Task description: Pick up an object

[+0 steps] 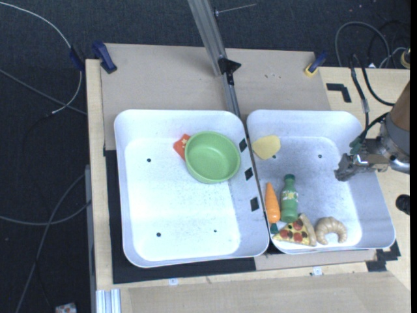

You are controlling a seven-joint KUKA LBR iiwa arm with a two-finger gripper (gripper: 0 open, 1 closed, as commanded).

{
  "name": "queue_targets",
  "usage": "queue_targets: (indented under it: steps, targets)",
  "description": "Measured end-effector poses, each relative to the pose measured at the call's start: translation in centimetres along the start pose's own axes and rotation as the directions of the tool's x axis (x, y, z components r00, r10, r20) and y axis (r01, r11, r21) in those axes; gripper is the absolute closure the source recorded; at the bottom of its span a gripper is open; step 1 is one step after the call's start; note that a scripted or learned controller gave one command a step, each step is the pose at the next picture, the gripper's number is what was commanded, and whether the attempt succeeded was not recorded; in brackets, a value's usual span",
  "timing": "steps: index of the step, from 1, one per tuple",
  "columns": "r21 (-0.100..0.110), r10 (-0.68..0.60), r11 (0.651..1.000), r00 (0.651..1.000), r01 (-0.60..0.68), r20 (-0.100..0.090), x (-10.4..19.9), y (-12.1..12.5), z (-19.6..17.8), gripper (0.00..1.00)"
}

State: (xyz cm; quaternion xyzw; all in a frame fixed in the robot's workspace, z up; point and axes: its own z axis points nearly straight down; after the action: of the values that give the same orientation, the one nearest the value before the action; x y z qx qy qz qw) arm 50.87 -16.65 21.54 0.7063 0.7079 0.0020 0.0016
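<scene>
The tan surface (163,77) carried two shallow white bins side by side, with a slanted metal rail (208,31) running down from the far edge to the gap between them. The left bin (176,233) held a green bowl (212,156) near its far right corner, and a small orange-red piece (180,146) lay touching the bowl's left rim, partly hidden by it. The right bin (326,126) held the other things. The grey arm (399,135) reached in from the right, over that bin's right wall. Its claw (346,168) hung over the bin's right side, apart from every object, with nothing visibly in it; how wide it stood could not be told. A green bottle (289,199) lay near the bin's middle, pointing far to near. A croissant (331,229) sat at the near right, just beside a pizza slice (295,232). A pale yellow piece (266,147) rested at the far left corner. An orange carrot (272,203) lay along the left wall, just left of the bottle.
</scene>
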Motion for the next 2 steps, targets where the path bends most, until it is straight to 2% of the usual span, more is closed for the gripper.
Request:
queue_targets:
  steps: [1,2]
  targets:
    - [-0.001,0.0,1.0,1.0,0.0,0.001,0.0,0.2,-4.2,1.0]
    - [0.001,-0.005,1.0,1.0,0.005,-0.001,5.4,2.3,-5.0,1.0]
